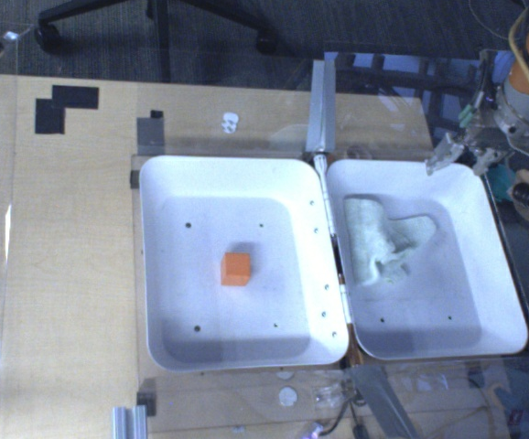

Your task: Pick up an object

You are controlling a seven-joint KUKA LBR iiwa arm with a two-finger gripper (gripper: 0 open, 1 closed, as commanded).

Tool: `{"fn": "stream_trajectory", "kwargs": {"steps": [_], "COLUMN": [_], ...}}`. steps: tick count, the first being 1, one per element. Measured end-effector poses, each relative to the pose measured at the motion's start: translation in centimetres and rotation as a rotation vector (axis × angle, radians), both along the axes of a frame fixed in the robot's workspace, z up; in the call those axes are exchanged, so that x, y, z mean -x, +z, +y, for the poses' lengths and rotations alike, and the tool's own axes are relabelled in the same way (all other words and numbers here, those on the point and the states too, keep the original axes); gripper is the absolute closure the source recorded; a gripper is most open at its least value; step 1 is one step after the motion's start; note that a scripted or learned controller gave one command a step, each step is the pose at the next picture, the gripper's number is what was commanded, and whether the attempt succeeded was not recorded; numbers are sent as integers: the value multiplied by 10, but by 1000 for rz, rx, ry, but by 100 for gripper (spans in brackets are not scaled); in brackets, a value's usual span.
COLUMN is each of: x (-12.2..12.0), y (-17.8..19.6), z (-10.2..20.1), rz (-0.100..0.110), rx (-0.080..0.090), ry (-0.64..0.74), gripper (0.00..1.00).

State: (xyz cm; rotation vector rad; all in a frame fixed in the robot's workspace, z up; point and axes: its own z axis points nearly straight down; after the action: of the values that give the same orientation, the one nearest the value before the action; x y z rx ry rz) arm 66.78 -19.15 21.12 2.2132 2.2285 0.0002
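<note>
My hand hangs over the far right corner of the right bin, at the rim, with the orange band of my arm behind it at the picture's right edge. The fingers show as a pale blur against the rim, and whether they are spread or pressed together I cannot tell; nothing shows between them.

The orange cube sits near the middle of the left bin, alone on the white floor, well apart from every wall. It is well apart from my hand too, with the ridge where the two bins meet lying between us.

In the right bin lies a crumpled white cloth, bunched toward the bin's left side and far half, near the shared ridge. It is the thing nearest my hand, though apart from it.

Both bins rest on a pale wooden surface. A metal rail runs up from the ridge between the bins. Beyond the surface stands the black base of a chair on dark floor.
</note>
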Motion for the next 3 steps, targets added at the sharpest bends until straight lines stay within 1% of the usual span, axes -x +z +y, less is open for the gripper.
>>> {"fn": "stream_trajectory", "kwargs": {"steps": [1,2,3], "x": [0,34,32], "y": [0,-116,-106], "z": [0,-12,-10], "rz": [0,-5,-8], "rx": [0,1,2], "ry": [0,57,63], "gripper": [0,0,100]}}
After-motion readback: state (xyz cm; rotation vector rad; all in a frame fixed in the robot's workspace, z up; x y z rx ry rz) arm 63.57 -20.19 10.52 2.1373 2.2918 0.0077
